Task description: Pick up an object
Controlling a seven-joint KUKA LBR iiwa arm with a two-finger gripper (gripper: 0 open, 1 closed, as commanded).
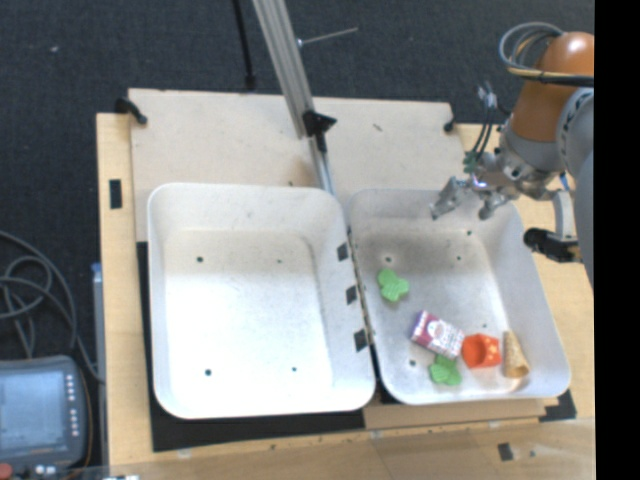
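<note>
Nearest the camera lie five small objects clustered in the lower part of the right bin (530,268), well below the gripper (468,200) and a little to its left and right. Counted: two green pieces, one pink-and-white carton, one orange piece, one tan cone-like piece.

One green piece (393,286) sits alone, nearest of all to the gripper, below it and to its left; it is lumpy and rounded, with no clear long axis. Further from the gripper, the carton (437,333) lies on its side, pink or magenta with a white end, its long axis running from upper left to lower right. Just beside its lower right end is the orange piece (481,351), blocky, touching or nearly touching the carton. The second green piece (445,372) lies just below the carton, small and rounded. The tan cone (514,355) lies just right of the orange piece, its long axis nearly up and down in the view, close to the bin's right wall.

The gripper hangs over the upper edge of the right bin, its two dark fingers spread apart with nothing between them, pointing down and left. The grey arm with its orange band (560,63) rises to its upper right.

Two white bins stand side by side; the left bin (160,268) lies well to the gripper's left.
</note>
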